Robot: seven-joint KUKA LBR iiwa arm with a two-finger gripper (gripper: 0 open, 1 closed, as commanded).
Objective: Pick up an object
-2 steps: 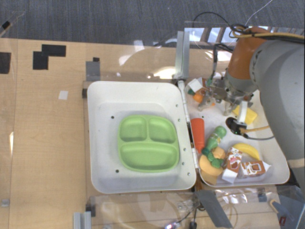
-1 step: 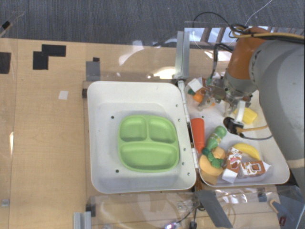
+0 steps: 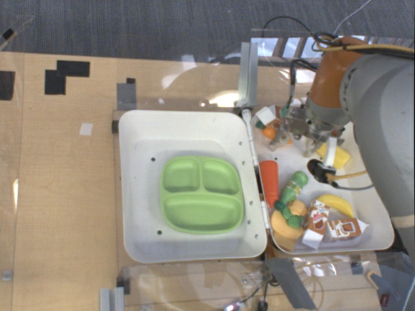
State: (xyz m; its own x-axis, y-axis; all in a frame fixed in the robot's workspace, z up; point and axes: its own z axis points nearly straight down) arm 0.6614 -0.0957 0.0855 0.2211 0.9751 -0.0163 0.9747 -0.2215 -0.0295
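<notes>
You have the arm [image 3: 382, 109] reaching in from the right edge of the frame, its orange band sitting over the upper part of the right bin [image 3: 382, 235]. The left bin [image 3: 133, 173] at frame centre carries only a green divided plate [image 3: 201, 194], so nothing there counts toward the pick.

Your candidates all lie in the right bin: a red-orange cylinder [image 3: 268, 181] against its left wall, a green bottle [image 3: 293, 188] beside it, a yellow banana [image 3: 338, 204] and a printed carton [image 3: 334, 225] toward the lower right, and a small orange piece [image 3: 268, 133] near the top.

The gripper [image 3: 305, 135] is low over the upper part of that bin. You cannot tell how its fingers stand, and nothing is visibly held. Judge the task as still open: approach made, grasp and lift remain.
</notes>
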